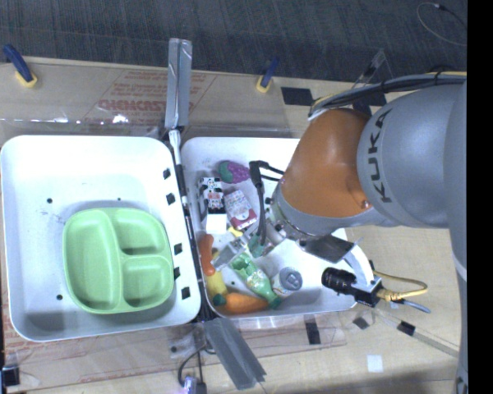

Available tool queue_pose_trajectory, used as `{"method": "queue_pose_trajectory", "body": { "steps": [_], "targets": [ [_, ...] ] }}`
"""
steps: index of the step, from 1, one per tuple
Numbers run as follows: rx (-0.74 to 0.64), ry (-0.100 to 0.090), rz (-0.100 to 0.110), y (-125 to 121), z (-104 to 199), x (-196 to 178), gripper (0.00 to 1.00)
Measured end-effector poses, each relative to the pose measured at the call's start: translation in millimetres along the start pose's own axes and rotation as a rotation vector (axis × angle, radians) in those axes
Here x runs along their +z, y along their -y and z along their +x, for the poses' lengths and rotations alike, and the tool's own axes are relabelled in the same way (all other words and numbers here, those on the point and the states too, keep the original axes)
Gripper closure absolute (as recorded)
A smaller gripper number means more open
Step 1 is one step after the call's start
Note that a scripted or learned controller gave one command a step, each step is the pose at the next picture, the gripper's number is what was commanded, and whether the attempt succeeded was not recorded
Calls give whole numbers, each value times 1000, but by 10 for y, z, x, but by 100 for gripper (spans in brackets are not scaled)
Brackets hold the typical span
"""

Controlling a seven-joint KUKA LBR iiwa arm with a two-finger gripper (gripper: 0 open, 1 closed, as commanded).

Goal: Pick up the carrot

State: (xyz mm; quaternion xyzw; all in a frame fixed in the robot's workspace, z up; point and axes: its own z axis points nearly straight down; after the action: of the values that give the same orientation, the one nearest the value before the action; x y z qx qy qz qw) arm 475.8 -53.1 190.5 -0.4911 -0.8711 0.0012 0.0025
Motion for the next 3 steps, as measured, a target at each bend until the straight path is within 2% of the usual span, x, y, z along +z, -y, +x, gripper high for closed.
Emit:
{"method": "queue_pose_trajectory", "body": {
  "steps": [1,2,3],
  "targets": [
    [60,2,-3,227,-386,1000,0],
    [56,0,-2,224,-381,906,100],
    [157,2,-3,160,-594,994,100]
  ]
}}
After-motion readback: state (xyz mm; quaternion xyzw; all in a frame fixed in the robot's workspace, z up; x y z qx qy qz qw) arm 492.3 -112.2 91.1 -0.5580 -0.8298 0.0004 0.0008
